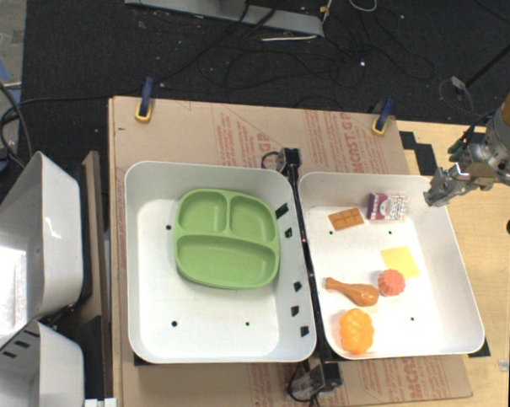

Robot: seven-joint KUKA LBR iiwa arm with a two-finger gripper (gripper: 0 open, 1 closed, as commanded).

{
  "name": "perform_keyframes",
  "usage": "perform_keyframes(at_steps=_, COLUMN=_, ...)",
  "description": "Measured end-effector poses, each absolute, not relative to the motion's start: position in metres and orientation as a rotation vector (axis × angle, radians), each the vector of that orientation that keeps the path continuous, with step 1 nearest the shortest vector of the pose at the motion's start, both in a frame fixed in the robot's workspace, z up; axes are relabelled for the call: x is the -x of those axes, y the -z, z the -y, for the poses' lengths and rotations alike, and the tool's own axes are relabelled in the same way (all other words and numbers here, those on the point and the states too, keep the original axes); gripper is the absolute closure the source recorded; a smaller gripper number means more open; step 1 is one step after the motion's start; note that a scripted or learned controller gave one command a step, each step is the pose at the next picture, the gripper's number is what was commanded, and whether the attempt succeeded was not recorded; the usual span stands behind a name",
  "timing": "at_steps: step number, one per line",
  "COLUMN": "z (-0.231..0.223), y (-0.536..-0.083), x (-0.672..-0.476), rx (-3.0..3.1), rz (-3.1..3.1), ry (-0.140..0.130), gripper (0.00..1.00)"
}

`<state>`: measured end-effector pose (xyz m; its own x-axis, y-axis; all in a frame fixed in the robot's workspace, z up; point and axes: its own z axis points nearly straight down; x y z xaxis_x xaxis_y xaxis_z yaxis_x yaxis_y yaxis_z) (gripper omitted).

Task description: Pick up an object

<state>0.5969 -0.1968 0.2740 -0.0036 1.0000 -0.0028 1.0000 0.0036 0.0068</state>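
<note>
Camera view: two white bins are sitting side by side on the desk (188, 381), the left bin (149, 320) carrying one green divided plate (228, 239) with three compartments, long axis running left-right. The right bin (452, 325) is holding six items, one of each: a purple-and-white carton (387, 206) lying near the far edge, long axis left-right; a tan cracker (346, 218) just left of it, tilting slightly up to the right; a yellow flat square (400, 261) sitting mid-bin, turned like a diamond; a pink round item (392, 283) touching the yellow square's near corner; a brown drumstick (352, 290) lying left-right, thin end pointing left, fat end just beside the pink item; an orange round fruit (357, 330) sitting near the front edge. The gripper (441, 191) is hanging over the right bin's far right corner, well apart from the carton, nothing between its fingers; open or closed, cannot tell at this size. Two clamps (143, 109) are sitting at the board's far edge.
</note>
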Motion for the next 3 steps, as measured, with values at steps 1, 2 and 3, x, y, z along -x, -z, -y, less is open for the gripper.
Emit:
perform_keyframes(at_steps=1, z=0.141, y=-0.267, x=-0.595, rx=-2.215, rz=-2.229, ry=0.0, gripper=1.0)
perform_keyframes(at_steps=2, z=0.09, y=-0.265, x=-0.573, rx=-2.215, rz=-2.23, ry=0.001, gripper=1.0)
perform_keyframes(at_steps=3, z=0.029, y=-0.254, x=-0.565, rx=-2.214, rz=-2.233, ry=0.0, gripper=1.0)
